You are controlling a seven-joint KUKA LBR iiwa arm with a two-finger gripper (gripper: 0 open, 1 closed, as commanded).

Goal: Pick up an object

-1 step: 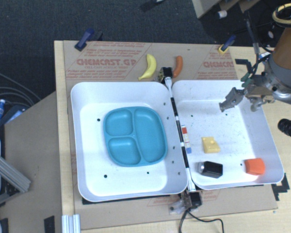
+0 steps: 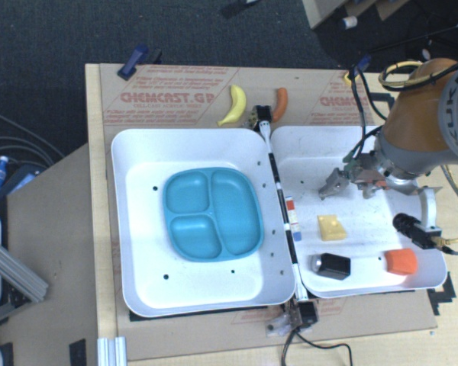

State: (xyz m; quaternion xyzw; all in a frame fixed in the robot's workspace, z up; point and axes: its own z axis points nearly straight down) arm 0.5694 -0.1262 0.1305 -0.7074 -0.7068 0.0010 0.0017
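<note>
Fingers of the gripper are hanging spread and empty over the right bin, with the yellow block lying below them, apart; a straight descent is likely risking closing on bare floor.

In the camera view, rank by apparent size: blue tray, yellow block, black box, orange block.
1. blue tray, by far the largest
2. black box
3. orange block and yellow block: they look alike, too close to rank
</note>
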